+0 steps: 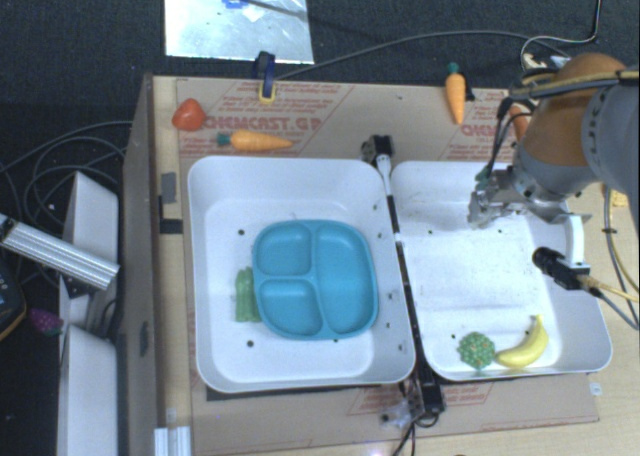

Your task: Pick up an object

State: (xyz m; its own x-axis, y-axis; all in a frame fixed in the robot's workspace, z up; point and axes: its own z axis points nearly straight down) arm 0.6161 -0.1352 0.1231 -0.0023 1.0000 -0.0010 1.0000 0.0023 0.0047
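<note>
Cardboard-topped bench, two white bins side by side; right bin (580, 339) matters to me. Toy banana (526, 346) lies at its near-right corner, long axis slanting up to right, green bumpy ball (477, 349) just beside its left end. Gripper (487, 206) hovers over same bin's far-left part, holding nothing that I see; spread or pressed together, I cannot tell. Banana sits toward me and right of gripper, well apart. Left bin (215, 244) holds blue divided plate (315, 277). I judge banana the likeliest target.
</note>
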